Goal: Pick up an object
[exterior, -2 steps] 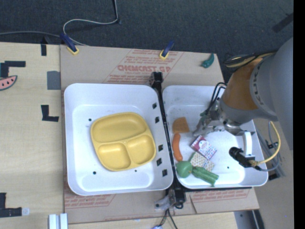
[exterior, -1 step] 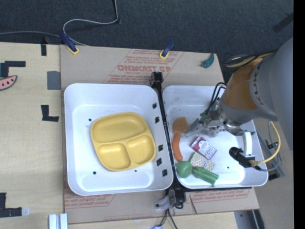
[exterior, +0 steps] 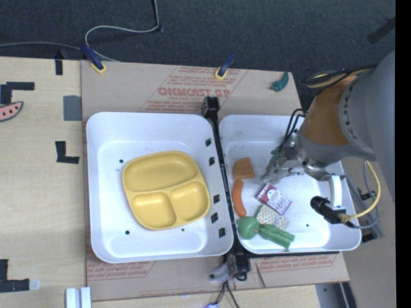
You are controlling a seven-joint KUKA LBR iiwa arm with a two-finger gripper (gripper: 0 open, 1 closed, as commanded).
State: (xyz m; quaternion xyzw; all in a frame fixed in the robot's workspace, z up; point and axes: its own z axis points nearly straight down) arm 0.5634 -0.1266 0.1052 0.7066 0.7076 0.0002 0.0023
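The grey arm (exterior: 380, 111) with its orange band rises closest to the lens at the right and bends down over the right bin (exterior: 253, 130). Its gripper (exterior: 275, 167) hangs low above the middle of that bin's floor, pointing down and to the left; whether it is spread or closed cannot be told from this angle, and nothing is seen gripped in it.

Just left of the gripper lies a tan block (exterior: 243, 169), apart from it. Just below the gripper rests a pink packet (exterior: 275, 199), tilted, and a chequered card (exterior: 272, 218) touches its lower edge. An orange stick (exterior: 239, 197) lies lengthwise under the tan block, near the bin's left wall. A green toy (exterior: 268, 231) sits along the front wall, touching the card.

The left bin (exterior: 103, 172) holds a yellow divided plate (exterior: 166, 189) near its centre. Both bins stand on a cardboard sheet (exterior: 148, 85), and a small teal piece (exterior: 280, 81) lies at its far right corner
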